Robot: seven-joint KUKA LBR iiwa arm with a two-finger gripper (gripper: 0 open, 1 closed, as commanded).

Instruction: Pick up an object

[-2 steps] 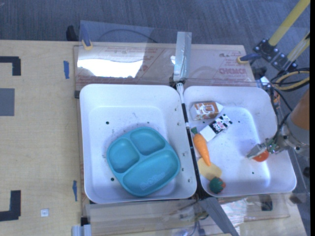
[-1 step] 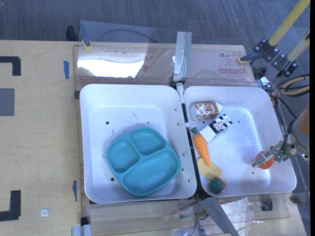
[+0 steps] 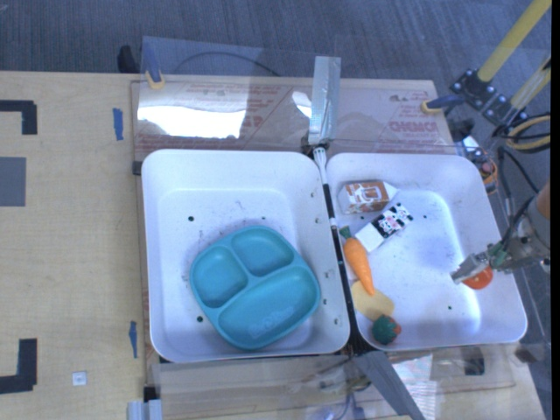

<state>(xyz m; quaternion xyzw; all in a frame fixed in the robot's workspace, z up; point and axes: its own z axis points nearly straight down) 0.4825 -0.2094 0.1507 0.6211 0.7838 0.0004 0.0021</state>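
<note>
Small orange-red object (image 3: 479, 278) seemingly at the claw (image 3: 462, 274) tips.

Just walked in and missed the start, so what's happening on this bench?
A robot arm is reaching into the right bin from the right. Its gripper sits low near that bin's right side, at a small orange-red object; whether it grips it is unclear. A carrot, a yellow piece and packets lie along the bin's left side. The left bin holds a teal divided plate.
</note>
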